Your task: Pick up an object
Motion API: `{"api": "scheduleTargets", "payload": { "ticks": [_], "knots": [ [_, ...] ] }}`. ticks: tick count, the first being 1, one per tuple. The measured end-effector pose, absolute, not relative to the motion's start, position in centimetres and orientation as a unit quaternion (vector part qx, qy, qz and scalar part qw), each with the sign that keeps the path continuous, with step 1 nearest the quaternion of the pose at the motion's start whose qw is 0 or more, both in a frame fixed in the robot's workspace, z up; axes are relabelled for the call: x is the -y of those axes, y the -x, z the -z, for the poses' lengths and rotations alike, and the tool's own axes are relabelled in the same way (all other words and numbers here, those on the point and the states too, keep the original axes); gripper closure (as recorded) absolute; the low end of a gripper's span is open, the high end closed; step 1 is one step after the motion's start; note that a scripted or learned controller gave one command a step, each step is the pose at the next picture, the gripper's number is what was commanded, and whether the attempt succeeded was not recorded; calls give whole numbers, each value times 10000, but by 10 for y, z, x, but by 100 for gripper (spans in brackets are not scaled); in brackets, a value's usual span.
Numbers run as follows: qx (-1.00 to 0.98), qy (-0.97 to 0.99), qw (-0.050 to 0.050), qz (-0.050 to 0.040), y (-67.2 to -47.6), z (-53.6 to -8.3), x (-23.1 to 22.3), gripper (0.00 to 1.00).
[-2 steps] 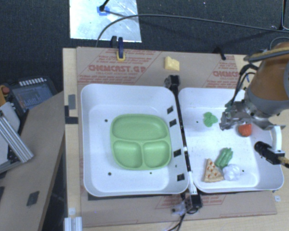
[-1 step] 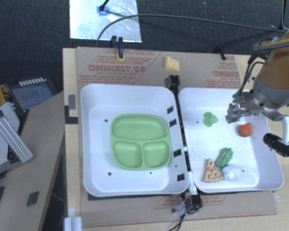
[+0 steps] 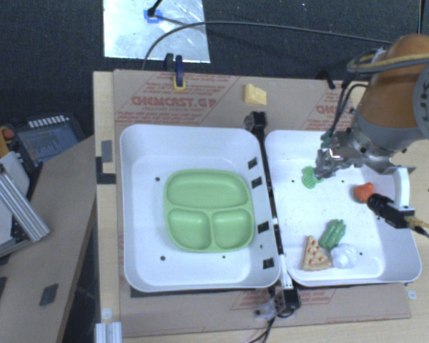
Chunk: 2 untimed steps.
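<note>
Arm over the right bin, gripper down beside a small green toy.

The counter [image 3: 71,213] is tan, with printed cardboard [image 3: 200,102] under two shallow white plastic bins and dark carpet behind. The left bin [image 3: 139,156] holds a smooth pale green divided plate [image 3: 207,211]. In the right bin [image 3: 386,263], the gripper [image 3: 327,161] sits at the far side with the green toy [image 3: 311,178] just at its lower left, touching or nearly so; whether it is spread or pinched cannot be told. An orange piece [image 3: 363,190] lies near its right. Well apart, at the near edge, lie a green ridged toy [image 3: 333,233], a pizza slice [image 3: 314,254] and a white lump [image 3: 345,256].
</note>
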<state>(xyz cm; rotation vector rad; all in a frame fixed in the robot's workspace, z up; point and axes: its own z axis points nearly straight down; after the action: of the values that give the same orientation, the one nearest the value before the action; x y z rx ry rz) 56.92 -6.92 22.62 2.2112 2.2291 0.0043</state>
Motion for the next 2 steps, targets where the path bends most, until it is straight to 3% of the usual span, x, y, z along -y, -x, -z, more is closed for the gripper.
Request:
{"api": "scheduleTargets", "payload": {
  "ticks": [2],
  "knots": [
    [-7106, -7036, -6, -9, -556, -209, -35, 100]
  ]
}}
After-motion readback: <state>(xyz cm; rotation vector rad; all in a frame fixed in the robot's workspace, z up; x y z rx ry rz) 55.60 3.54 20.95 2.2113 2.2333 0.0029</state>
